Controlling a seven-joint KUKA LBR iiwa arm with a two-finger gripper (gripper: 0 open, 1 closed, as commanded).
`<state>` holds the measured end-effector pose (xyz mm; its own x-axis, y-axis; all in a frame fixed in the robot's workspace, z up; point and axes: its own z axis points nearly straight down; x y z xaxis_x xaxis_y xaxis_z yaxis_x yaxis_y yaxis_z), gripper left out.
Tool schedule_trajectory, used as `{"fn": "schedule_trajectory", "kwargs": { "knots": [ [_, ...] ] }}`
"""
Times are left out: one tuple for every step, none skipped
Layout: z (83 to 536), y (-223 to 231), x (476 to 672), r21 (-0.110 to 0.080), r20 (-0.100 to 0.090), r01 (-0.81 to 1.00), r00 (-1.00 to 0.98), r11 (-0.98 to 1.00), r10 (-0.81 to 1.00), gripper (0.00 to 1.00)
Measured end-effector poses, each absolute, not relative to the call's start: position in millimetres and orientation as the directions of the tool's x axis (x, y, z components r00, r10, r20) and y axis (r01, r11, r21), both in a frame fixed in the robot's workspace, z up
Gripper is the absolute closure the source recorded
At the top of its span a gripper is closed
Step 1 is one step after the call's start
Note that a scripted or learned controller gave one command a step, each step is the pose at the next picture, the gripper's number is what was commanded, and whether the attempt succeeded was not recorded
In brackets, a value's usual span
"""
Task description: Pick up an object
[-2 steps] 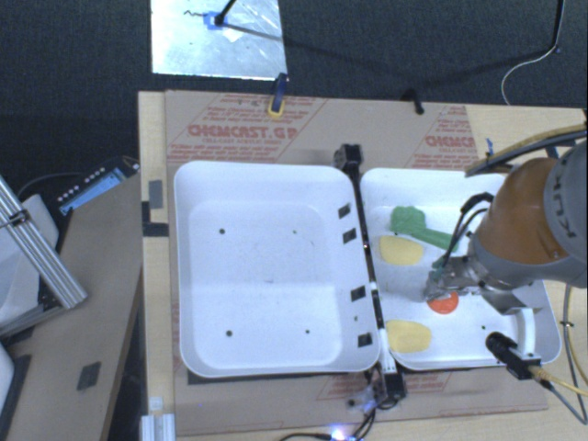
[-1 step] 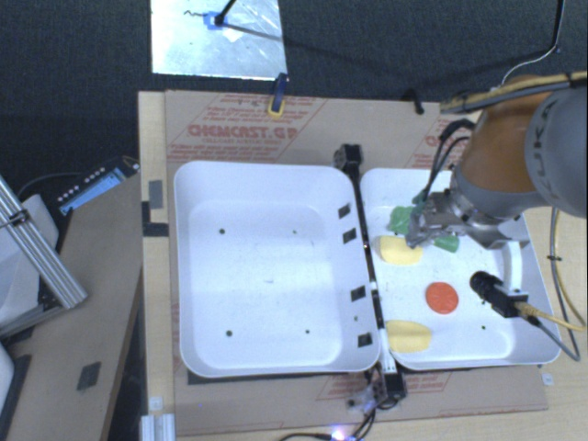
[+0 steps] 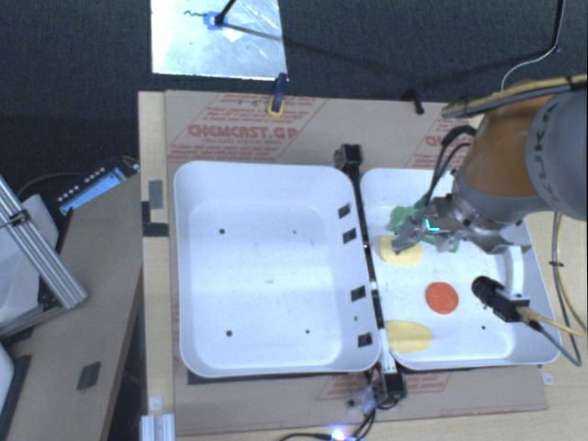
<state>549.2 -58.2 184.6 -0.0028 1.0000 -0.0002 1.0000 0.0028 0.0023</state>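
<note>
Dark carpet [image 3: 73, 81] surrounds a cardboard-covered bench [image 3: 248, 118] carrying two shallow white bins side by side, seen from above at a slant. Left bin [image 3: 266, 265], the larger-looking of the pair, lies well to the left of the fingers [image 3: 415, 237]. Right bin [image 3: 514, 343] holds the objects and sits directly beneath the fingers. Reaching in from the right, the grey arm [image 3: 524, 168] with its orange band bends down over the right bin's upper half, its wrist ending at the fingers near the divider [image 3: 363, 246] between the bins. Whether the fingers are spread or pressed together cannot be told from this angle; the tips are lost against the objects below them. A silvery sheet [image 3: 219, 26] lies on the carpet far above and to the left of the fingers. A pale yellow piece [image 3: 404, 254] lies just under and touching the fingers' lower edge, close to the divider. A green object [image 3: 401, 217] lies just above and to the left of the fingers, partly hidden by them. A yellow oval [image 3: 409, 335] rests well below the fingers in the bin's near left corner. A red disc [image 3: 442, 298] lies below and slightly right of the fingers, apart from them. A yellow clip [image 3: 276, 107] sits at the bench's far edge.
</note>
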Motion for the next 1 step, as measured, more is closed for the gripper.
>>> {"fn": "schedule_trajectory", "kwargs": {
  "knots": [
    [113.5, -120.8, 534.7, -0.005, -0.003, 1.0, 0.005, -0.005, 1.0, 0.0]
  ]
}}
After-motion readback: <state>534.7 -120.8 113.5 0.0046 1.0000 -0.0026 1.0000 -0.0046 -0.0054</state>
